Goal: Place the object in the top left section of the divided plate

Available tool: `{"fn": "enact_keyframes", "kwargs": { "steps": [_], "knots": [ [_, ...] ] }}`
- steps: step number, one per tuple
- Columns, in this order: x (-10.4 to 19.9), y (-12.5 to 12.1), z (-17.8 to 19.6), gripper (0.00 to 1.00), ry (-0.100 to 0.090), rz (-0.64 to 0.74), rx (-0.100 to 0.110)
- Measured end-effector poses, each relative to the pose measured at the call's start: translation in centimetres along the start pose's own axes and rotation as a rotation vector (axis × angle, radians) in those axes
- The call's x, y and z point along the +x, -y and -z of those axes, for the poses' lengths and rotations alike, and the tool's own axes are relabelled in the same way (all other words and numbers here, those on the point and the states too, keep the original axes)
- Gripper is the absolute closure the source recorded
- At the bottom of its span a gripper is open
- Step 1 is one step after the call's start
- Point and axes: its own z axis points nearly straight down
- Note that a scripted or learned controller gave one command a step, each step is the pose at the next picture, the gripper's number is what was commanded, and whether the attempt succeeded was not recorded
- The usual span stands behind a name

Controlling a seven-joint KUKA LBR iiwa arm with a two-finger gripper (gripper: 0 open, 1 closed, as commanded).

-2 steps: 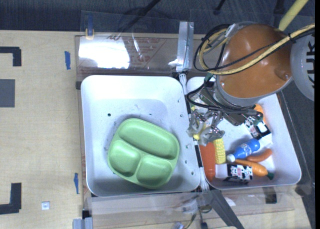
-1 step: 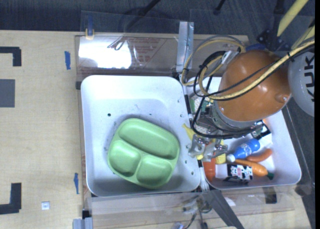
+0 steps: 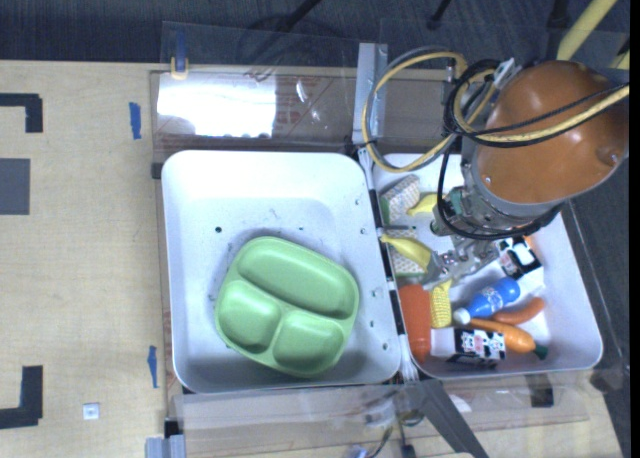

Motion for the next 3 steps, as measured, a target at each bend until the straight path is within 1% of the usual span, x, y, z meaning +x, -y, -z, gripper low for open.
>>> {"fn": "enact_keyframes", "kwargs": {
  "steps": [1, 2, 3],
  "knots": [
    [1.8, -5.3, -2.0, 1.0, 0.0, 0.285, -0.005],
    [-2.0, -4.9, -1.9, 1.0, -0.001, -0.034, -0.003],
    [-2.0, -4.9, -1.9, 0.0, -0.001, -0.034, -0.003]
  ]
}}
